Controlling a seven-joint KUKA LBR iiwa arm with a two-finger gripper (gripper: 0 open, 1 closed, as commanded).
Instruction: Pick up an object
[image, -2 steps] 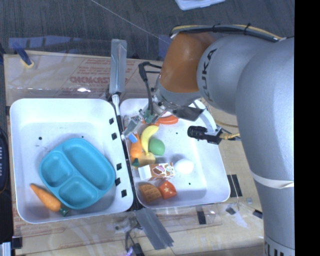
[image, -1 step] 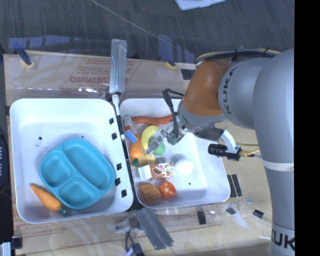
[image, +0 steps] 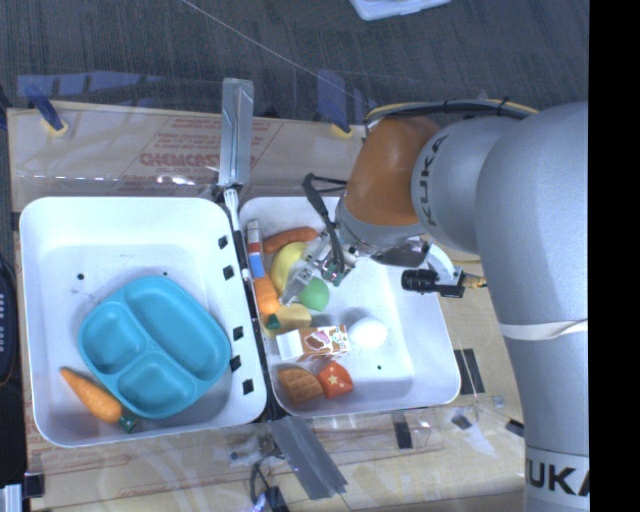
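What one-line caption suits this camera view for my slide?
Gripper lowered among toy food in the right bin; blue tray and carrot in the left bin.

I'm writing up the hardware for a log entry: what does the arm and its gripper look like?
The arm is a thick, rounded, light grey body with an orange band above the wrist and dark "KUKA" lettering on its shell. Thin black cables loop around the wrist. The gripper is a small metallic, silver-grey unit with two slim fingers, and a short black fitting sticks out beside the wrist.
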